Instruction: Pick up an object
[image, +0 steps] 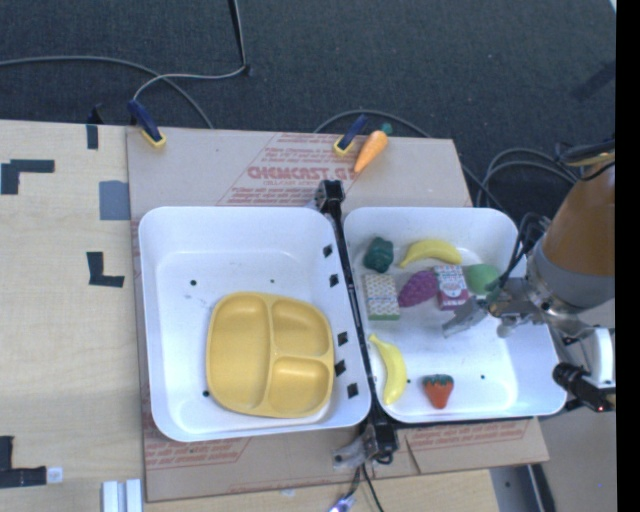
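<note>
two white bins sit side by side. the left bin (170, 300) holds a yellow divided plate (270, 355). the right bin (500, 395) holds a banana (430, 251), a second banana (391, 368), purple grapes (418, 288), a strawberry (438, 390) and small boxes. the gripper (466, 317) hovers low over the right bin, beside a red-and-white box (452, 287). a toy carrot (370, 150) lies on the cardboard beyond the bins.

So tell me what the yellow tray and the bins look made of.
Yellow tray: likely moulded plastic, matte, with smooth rounded compartment edges. Left bin and right bin: probably thin formed plastic, slightly glossy white, with rounded corners and soft highlights.
</note>
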